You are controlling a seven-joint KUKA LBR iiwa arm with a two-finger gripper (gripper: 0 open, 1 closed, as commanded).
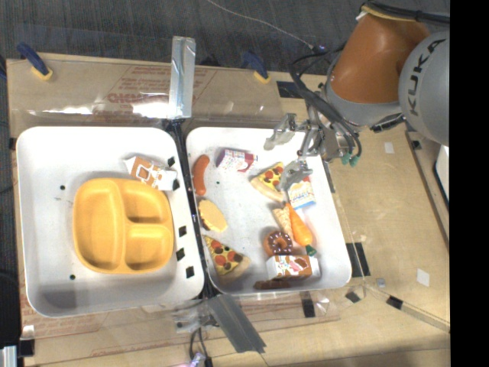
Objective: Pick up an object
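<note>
The arm [382, 60] hangs over the right bin [336, 243], w/ the gripper [298, 147] spread open, holding nothing, at the top edge. I judge the approach step; next it must descend onto the pizza slice [269, 180] just below. The bin rim is near; more room toward the hot dog [200, 174].

Single fixed overhead view, slanting down on both bins [30, 205].

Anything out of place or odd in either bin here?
One thing: a small orange-and-white carton lies tilted against the yellow divided tray in the left bin, apart from the toy food piled in the right bin. Nothing looks spilled or broken.
</note>
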